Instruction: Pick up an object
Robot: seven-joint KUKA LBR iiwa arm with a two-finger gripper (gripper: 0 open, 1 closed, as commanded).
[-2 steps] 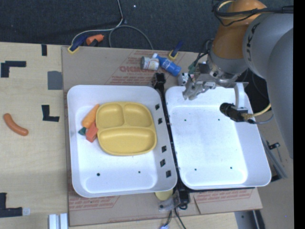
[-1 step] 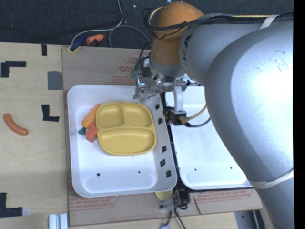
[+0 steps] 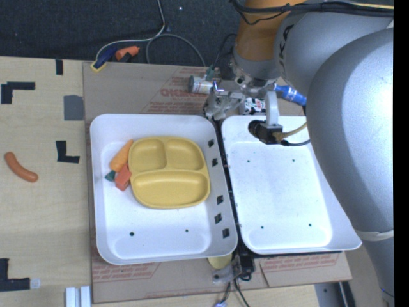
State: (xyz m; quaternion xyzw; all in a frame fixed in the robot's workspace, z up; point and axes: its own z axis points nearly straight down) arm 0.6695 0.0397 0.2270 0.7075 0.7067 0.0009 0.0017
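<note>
A yellow divided plate (image 3: pixel 169 171) lies in the left bin (image 3: pixel 153 248), toward its far side. An orange carrot-like toy (image 3: pixel 119 155) and a small red-orange piece (image 3: pixel 123 179) are tucked against the plate's left edge. My gripper (image 3: pixel 220 107) hangs over the far end of the divide between the two bins, beyond the plate's far right corner and apart from it. The wrist and its fittings hide the gripper's tip. Nothing is visibly held. The right bin (image 3: pixel 287 245) lies under the arm.
A sausage toy (image 3: pixel 21 167) lies on the wooden bench far to the left, outside the bins. A yellow and orange clamp (image 3: pixel 115 54) and cables sit beyond the bins. The grey arm (image 3: pixel 358 107) covers the right side.
</note>
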